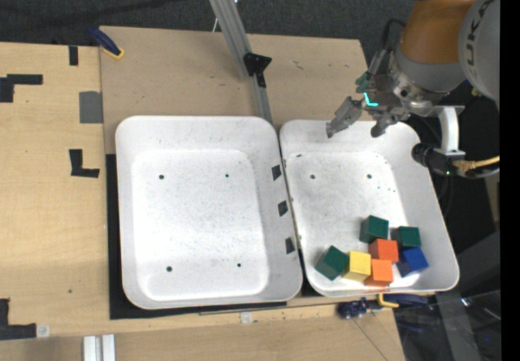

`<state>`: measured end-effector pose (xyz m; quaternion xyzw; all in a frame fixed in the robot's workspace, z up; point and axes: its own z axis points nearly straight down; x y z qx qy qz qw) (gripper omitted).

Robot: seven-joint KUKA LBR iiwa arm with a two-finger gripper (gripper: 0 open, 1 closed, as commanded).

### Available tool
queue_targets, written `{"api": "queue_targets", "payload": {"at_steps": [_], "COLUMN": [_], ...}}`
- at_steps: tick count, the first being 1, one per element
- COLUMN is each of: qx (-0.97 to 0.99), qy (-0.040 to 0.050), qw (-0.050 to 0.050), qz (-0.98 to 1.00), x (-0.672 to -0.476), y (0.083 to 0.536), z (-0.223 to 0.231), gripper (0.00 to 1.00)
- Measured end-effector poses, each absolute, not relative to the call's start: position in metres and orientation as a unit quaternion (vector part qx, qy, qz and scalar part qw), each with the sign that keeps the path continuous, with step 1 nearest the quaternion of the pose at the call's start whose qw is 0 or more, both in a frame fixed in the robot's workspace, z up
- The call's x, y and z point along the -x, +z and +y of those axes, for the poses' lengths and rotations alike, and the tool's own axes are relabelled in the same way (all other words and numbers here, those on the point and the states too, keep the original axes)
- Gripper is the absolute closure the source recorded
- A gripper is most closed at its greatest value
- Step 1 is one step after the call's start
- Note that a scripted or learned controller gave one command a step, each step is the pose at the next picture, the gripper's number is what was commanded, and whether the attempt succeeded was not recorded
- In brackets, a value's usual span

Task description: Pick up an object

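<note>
**Blocks untouched, gripper waited at the far rim**

The cluster of blocks (pixel 375 252) sat bunched in the near corner of the right bin (pixel 325 189): green, yellow, orange and blue cubes, touching one another. Nothing had been lifted. The gripper (pixel 357 118) hovered over the far rim of that same bin, well apart from the blocks, jaws spread and nothing between them. The left bin (pixel 138 140) lay just beside the right bin. By my reading, the whole pick remained: reach, descend, close, lift.
</note>
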<state>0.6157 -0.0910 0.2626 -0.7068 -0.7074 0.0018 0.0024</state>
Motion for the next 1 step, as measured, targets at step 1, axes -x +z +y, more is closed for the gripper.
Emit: {"api": "queue_targets", "payload": {"at_steps": [1], "qx": [0.706], "qy": [0.0004], "qw": [0.0], "qz": [-0.708], "x": [-0.6164], "y": [0.2656], "z": [-0.0912], "gripper": [0.0]}}
